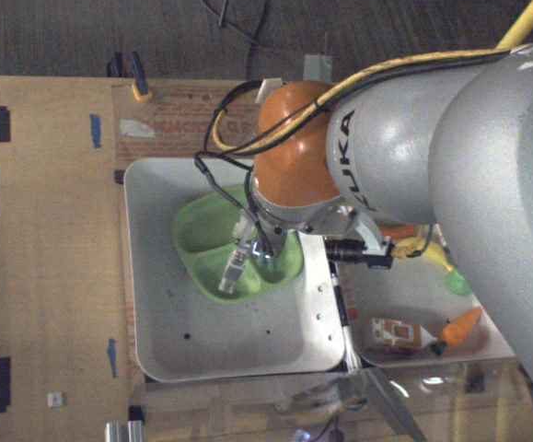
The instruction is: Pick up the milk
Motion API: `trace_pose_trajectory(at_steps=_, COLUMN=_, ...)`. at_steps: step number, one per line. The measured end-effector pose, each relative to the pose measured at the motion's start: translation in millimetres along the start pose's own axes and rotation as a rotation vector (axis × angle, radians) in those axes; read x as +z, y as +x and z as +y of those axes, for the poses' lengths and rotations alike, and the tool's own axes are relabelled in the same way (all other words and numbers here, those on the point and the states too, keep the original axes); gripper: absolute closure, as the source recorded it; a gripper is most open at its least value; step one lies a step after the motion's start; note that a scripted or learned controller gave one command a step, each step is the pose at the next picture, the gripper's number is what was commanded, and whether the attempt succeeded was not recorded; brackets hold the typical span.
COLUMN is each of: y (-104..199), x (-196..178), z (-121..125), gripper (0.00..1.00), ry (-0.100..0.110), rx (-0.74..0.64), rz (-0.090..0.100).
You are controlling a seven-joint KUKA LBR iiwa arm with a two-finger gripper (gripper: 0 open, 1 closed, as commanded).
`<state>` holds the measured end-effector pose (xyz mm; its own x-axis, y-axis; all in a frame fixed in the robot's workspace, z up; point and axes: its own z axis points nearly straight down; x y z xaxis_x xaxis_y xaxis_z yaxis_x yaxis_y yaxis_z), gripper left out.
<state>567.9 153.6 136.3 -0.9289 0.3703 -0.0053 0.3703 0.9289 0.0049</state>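
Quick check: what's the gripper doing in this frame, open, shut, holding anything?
Two-finger gripper: over the light green divided plastic plate in the left white bin; open or shut cannot be told, and nothing shows between its fingers.

A plywood bench (45, 247) with blue tape strips (95, 131) stands on dark grey carpet (82, 17).

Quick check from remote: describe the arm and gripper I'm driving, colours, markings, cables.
The arm is glossy silver-grey with rounded links, black KUKA lettering and an orange band above the wrist. Yellow and black cables run along it. The gripper is small and metallic, with slim fingers.
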Motion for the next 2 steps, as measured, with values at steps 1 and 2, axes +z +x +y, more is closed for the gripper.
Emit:
trace_pose_trajectory(at_steps=1, y=8.2, x=-72.7, z=75.3, gripper=0.0, ry=0.001, rx=0.137, rz=0.001)
trace_pose_trajectory(at_steps=2, y=8.2, x=-72.4, z=75.1, gripper=0.0, ry=0.002, rx=0.137, rz=0.001)
